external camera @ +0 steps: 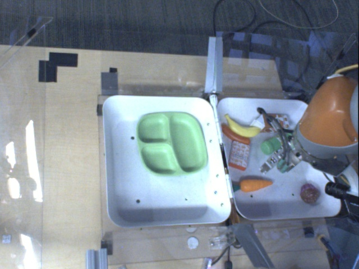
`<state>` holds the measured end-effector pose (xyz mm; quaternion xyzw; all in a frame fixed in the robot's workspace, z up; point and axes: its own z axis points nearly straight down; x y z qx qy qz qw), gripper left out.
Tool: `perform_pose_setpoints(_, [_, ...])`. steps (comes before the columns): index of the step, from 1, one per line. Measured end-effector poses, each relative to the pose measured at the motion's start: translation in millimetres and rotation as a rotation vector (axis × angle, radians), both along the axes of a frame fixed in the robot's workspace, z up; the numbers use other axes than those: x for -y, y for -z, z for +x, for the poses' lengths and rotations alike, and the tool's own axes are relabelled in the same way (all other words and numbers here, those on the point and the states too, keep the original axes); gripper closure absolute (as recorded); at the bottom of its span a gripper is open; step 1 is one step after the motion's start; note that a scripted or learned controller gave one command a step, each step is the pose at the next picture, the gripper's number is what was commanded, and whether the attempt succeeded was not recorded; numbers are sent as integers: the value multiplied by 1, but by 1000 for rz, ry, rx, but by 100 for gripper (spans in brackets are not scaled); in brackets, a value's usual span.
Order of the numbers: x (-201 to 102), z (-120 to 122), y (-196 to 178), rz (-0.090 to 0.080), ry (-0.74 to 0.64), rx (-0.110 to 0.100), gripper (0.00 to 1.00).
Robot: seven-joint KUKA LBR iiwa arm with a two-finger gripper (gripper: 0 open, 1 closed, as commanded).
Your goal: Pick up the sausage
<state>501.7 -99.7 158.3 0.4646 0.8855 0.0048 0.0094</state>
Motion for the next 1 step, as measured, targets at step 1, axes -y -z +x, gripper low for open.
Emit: perform_pose_setpoints(1, [-8, -12, 17, -1, -94, -13, 100])
